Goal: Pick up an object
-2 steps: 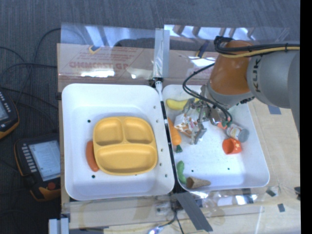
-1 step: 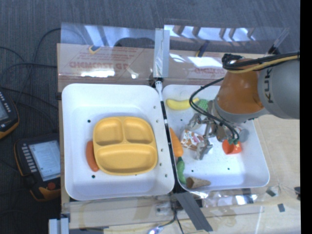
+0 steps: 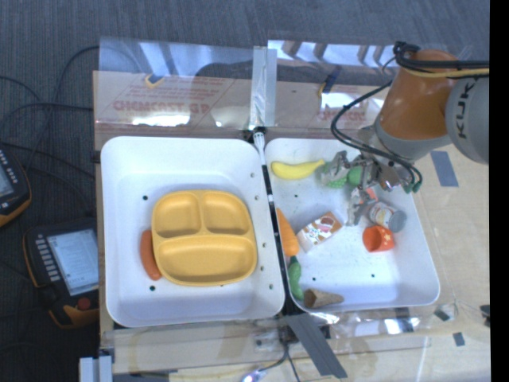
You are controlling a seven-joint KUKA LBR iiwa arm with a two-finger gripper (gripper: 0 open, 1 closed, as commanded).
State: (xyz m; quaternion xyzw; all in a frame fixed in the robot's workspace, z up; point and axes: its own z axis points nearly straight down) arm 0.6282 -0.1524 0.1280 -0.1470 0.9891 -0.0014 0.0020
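Reaching: the arm (image 3: pixel 433 102) comes in from the upper right of the frame and hangs over the upper part of the right bin (image 3: pixel 413 285).
Tool: the tool (image 3: pixel 367 183) sits low among the things in that bin; whether it is open, closed or gripping anything cannot be told from this slant, since dark cables and metal parts crowd the spot.
Nearest things: a green piece (image 3: pixel 343 178) lies just left of the tool, a small grey can (image 3: pixel 387 216) just below and right of it, and an orange cup (image 3: pixel 378 238) below that.
Other candidates: a yellow banana (image 3: pixel 296 168) in the bin's upper left, a red-and-white packet (image 3: pixel 319 231) near the middle, a brown cone (image 3: pixel 322 298) at the lower edge, and an orange piece (image 3: pixel 286 233) and a green piece (image 3: pixel 295 277) along the left wall.
Left bin: the left bin (image 3: pixel 127 173) bears a yellow divided tray (image 3: pixel 205 237), with a red sausage-like thing (image 3: pixel 148 255) beside its left edge.
Stage, as judged: a descent or close onto something near the can or the green piece; no lift is evident.
Risk one: the things near the tool lie close together, so closing could catch two or push one aside.
Risk two: the can is round and may roll or slip out.
Risk three: the loose cables by the wrist could drag over the banana or green piece.
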